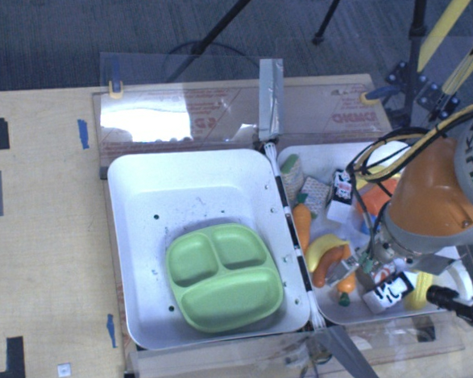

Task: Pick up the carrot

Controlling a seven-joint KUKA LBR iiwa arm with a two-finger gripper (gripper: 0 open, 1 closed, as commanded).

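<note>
The carrot (pixel 302 223) is a slim orange piece lying lengthwise against the left wall of the right bin (pixel 457 288). My gripper (pixel 363 266) hangs low in that bin's front half, to the right of the carrot and nearer the front, over a cluster of small items. It is apart from the carrot. The orange band of the arm (pixel 427 195) and the grey wrist hide much of the bin's right side.
A yellow banana (pixel 320 248), an orange-red piece (pixel 333 259) and a small orange item (pixel 346 282) lie between carrot and gripper. A black-and-white box (pixel 389 289) and a yellow object (pixel 422 291) sit at the front. The left bin (pixel 139 183) holds a green divided plate (pixel 223 276).
</note>
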